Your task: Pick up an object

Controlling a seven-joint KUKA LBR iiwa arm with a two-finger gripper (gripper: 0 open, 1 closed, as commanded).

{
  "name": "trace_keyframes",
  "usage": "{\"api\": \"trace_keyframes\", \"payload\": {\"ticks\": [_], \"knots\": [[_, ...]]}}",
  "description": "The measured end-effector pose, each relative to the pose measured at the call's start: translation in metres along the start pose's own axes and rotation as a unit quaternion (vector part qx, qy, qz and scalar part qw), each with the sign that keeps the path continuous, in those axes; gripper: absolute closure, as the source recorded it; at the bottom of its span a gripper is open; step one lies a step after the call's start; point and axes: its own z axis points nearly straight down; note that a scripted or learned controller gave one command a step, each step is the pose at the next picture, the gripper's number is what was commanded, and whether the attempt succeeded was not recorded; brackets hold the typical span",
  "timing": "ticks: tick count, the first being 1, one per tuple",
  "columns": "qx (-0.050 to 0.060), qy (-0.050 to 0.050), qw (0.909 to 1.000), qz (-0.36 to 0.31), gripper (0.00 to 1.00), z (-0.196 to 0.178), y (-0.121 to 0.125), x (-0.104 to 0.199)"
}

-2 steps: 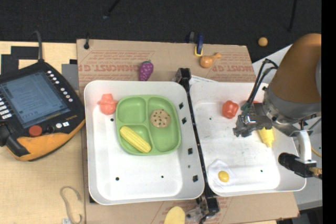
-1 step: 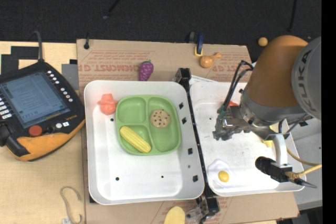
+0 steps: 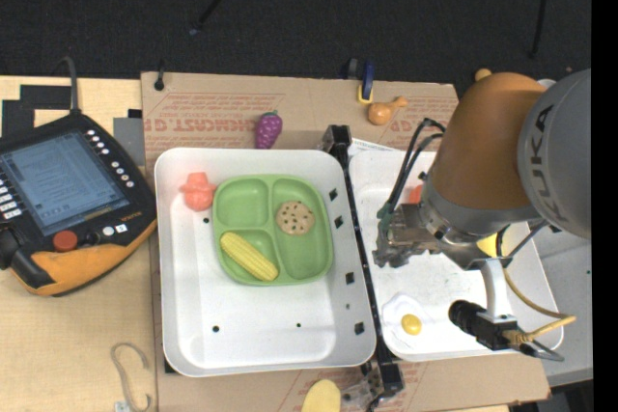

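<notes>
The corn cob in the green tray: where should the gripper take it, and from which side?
Probably at mid-length, from straight above. The corn cob lies flat and slanted in the lower-left compartment of the green tray, so the fingers should close across its narrow width, crosswise to its long axis. The compartment walls sit close by, so a side approach looks blocked. The gripper is over the right bin.

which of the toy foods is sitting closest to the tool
The fried egg, lying in the right bin just below the tool. The cookie and corn sit across in the left bin's green tray.
</notes>
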Motion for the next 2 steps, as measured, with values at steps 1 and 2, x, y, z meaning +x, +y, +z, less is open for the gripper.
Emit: {"api": "trace_keyframes", "payload": {"ticks": [1,2], "knots": [[0.001,-0.001,1.0,0.002,1.0,0.018,-0.001,-0.008],[-0.001,-0.001,1.0,0.001,1.0,0.002,-0.008,-0.002]]}}
